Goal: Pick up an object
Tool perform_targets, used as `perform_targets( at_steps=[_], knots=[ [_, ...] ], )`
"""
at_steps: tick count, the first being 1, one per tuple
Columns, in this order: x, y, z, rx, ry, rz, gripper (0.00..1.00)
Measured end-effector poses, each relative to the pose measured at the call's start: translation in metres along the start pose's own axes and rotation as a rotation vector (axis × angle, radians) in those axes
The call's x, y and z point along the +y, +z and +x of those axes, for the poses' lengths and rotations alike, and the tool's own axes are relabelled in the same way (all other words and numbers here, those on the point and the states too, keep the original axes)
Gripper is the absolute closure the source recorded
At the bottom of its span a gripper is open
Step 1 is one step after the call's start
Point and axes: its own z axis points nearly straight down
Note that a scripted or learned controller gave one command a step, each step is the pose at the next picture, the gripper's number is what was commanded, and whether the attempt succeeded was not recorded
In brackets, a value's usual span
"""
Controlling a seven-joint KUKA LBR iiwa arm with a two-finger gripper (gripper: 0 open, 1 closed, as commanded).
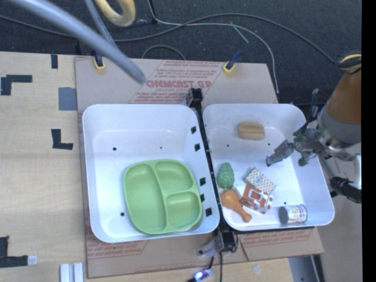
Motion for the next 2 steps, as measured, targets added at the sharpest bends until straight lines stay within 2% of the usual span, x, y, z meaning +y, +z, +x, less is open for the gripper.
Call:
perform_targets(
  at_steps=[1,2],
  knots=[
    [0.003,-0.007,0.001,-0.003,-0.004,-0.012,0.0],
    [-0.002,0.04,0.005,-0.003,-0.004,-0.008,0.0]
  ],
)
